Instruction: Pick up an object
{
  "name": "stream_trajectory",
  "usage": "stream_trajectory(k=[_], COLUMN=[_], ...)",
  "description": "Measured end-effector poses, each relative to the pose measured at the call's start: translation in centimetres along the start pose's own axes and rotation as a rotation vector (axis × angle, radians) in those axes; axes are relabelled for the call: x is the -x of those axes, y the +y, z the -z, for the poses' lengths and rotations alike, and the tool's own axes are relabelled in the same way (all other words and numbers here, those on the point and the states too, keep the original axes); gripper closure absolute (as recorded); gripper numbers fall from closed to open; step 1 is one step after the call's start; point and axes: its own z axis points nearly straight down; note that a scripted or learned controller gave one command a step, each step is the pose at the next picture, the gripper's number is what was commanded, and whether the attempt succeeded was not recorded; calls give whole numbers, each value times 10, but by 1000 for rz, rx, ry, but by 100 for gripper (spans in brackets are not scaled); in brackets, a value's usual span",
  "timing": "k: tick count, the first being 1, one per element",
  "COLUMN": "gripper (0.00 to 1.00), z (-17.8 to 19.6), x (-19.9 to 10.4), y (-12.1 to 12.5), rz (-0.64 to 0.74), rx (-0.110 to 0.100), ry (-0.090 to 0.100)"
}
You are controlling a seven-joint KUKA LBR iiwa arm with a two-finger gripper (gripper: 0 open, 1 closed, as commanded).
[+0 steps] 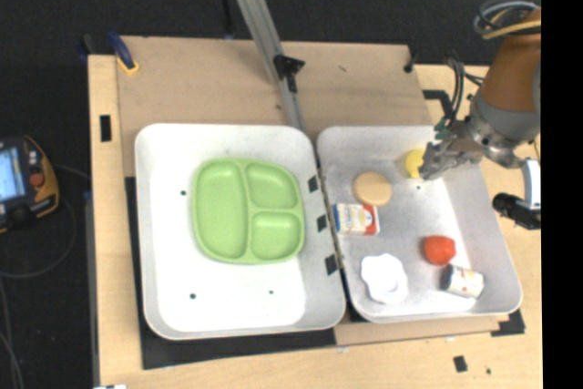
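Gripper (435, 158) hangs low over the far part of the right bin (474, 196), at the end of the grey arm (506, 96). We cannot tell how it is set, nor whether it has hold of anything.

Just beside it, on its left, we see a yellow object (414, 163), partly hidden by the tool; this looks like the target. Nearer the camera and a little left lies a tan disc (373, 189), with a small carton (356, 219) touching or just beside it. Further toward the camera we count 3 more: a white cup (383, 277), a red ball (439, 250) and a small bottle (463, 281). Well to the left, the left bin (164, 287) holds a green tray (246, 210).

We judge the pick not yet done: every object rests on the bin floor. Grasp and lift are left.
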Motion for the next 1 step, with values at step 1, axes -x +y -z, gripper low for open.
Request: stream_trajectory(k=[1], gripper=[100], z=[38], x=[2], y=[1], rz=[1], rx=[-1], ry=[0])
